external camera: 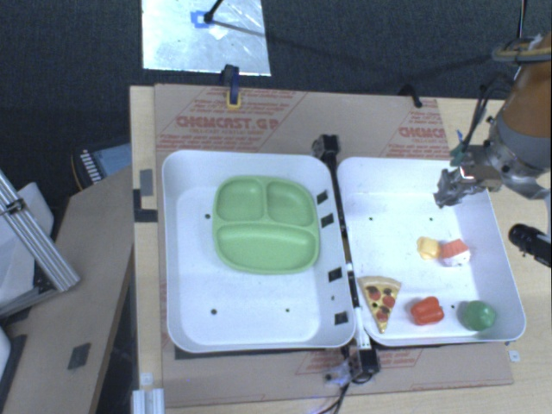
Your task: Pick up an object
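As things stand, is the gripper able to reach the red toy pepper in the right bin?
Probably yes. The gripper hangs over the right white bin, and the red toy pepper lies uncovered near the front wall. The pizza slice and green ball flank it with small gaps.

- From my seat, the arm (522, 145) at three o'clock reads as a rounded grey casing with smooth, curved joint housings.
- Above the wrist I see a broad orange band (528, 102), dull and slightly brownish in this light.
- A pale ring caps the segment at the top.
- The end effector (450, 188) is a small dark grey metal assembly, blocky, with a bright white glint on its body.
- Thin dark cables run along the wrist, toward twelve o'clock.
- I see no readable markings.
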